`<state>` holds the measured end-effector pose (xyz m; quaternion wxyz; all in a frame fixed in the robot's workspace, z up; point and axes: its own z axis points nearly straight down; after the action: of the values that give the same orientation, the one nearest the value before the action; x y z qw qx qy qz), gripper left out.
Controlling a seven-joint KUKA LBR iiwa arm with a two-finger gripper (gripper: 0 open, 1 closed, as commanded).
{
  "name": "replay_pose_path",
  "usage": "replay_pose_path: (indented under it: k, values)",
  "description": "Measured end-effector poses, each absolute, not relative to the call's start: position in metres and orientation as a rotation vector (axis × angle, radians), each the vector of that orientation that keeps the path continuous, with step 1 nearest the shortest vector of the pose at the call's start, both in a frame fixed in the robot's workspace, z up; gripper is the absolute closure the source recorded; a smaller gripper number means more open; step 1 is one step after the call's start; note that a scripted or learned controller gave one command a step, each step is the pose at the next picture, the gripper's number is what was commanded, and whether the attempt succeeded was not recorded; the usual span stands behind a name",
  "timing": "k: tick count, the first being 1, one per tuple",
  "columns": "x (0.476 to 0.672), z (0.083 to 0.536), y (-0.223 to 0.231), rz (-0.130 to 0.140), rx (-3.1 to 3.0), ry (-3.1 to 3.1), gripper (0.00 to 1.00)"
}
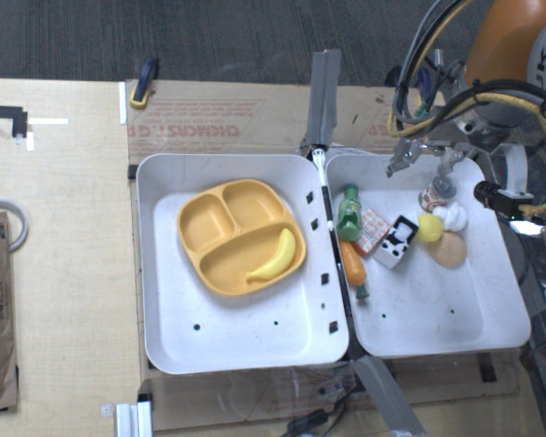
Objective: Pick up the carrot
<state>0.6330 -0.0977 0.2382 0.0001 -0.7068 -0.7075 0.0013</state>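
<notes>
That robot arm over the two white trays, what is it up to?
It is meant to pick up the carrot, which lies untouched against the left wall of the right bin, just below a green bottle. The arm's end effector hovers over that bin's far end, above a cluster of small items, holding nothing visible. In the left bin, a yellow divided plate carries a banana.

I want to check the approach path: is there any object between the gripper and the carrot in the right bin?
Yes. The gripper hangs over the bin's far side; the carrot lies at its left wall. Between them lie a red-and-white packet and a green bottle, which touches the carrot's far end.
</notes>
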Motion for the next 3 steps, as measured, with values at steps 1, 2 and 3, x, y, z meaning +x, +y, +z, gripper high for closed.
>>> replay_pose_path:
  k: [1, 2, 3]
  values:
    - [0.563, 0.129, -0.113, 0.005, -2.486, -1.919, 0.00]
    - [0.557, 0.095, -0.139, -0.005, -2.524, -1.875, 0.00]
    - [0.581, 0.153, -0.196, 0.003, -2.510, -1.890, 0.00]
